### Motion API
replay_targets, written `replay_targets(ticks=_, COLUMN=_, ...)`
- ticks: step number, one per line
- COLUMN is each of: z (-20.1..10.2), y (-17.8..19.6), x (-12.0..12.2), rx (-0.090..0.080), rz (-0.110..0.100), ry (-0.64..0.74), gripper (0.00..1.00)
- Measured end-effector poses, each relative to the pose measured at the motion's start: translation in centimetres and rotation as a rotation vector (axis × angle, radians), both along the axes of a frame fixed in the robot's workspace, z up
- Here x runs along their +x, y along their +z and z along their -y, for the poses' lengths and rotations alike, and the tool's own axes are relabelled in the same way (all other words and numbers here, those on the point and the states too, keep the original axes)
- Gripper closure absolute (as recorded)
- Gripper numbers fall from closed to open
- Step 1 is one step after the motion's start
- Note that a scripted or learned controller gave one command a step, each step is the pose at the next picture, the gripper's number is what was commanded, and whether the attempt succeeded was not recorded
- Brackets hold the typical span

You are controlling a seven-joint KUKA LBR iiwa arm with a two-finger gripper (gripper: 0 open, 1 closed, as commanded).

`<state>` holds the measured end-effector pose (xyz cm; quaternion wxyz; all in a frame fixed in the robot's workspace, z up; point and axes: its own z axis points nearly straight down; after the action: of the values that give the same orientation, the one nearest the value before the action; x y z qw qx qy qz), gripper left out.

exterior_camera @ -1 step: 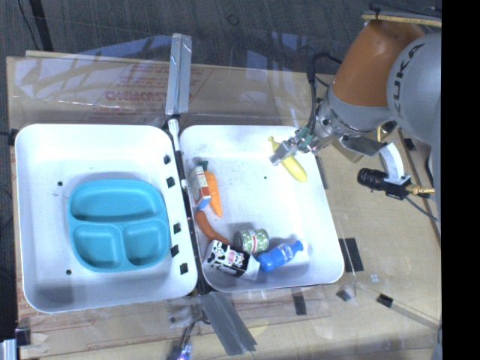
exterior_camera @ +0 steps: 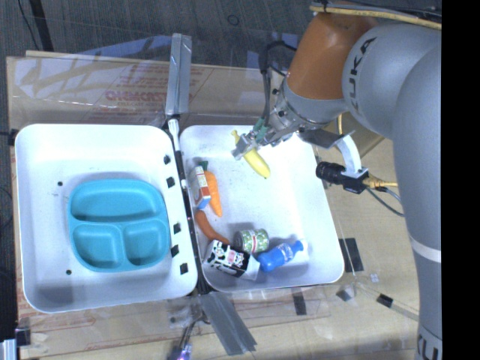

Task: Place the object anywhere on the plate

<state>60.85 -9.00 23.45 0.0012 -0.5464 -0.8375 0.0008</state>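
A blue divided plate [exterior_camera: 118, 223] lies in the left bin [exterior_camera: 45, 156]. My gripper [exterior_camera: 251, 147] hangs over the upper part of the right bin [exterior_camera: 300, 201], right at a yellow banana [exterior_camera: 257, 161]. The banana's top end sits under the grey fingers, and its lower half sticks out below them toward the bin floor. I cannot tell whether the fingers grip the banana or merely touch it.
Along the right bin's left wall lie an orange carrot [exterior_camera: 214, 192], a small bottle [exterior_camera: 199, 183] and a sausage-like piece [exterior_camera: 209, 227]. At its front edge sit a black-and-white carton [exterior_camera: 229, 258], a green can [exterior_camera: 253, 240] and a blue bottle [exterior_camera: 282, 255]. A metal divider [exterior_camera: 177, 81] separates the bins.
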Motion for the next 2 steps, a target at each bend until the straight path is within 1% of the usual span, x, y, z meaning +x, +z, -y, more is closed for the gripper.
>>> replay_targets(ticks=1, z=-8.4, y=-0.4, x=-2.7, rx=0.0, rz=0.0, ry=0.004, gripper=1.0)
replay_targets(ticks=2, z=-13.6, y=-4.3, x=-5.4, rx=0.0, rz=-0.002, ry=0.165, gripper=1.0)
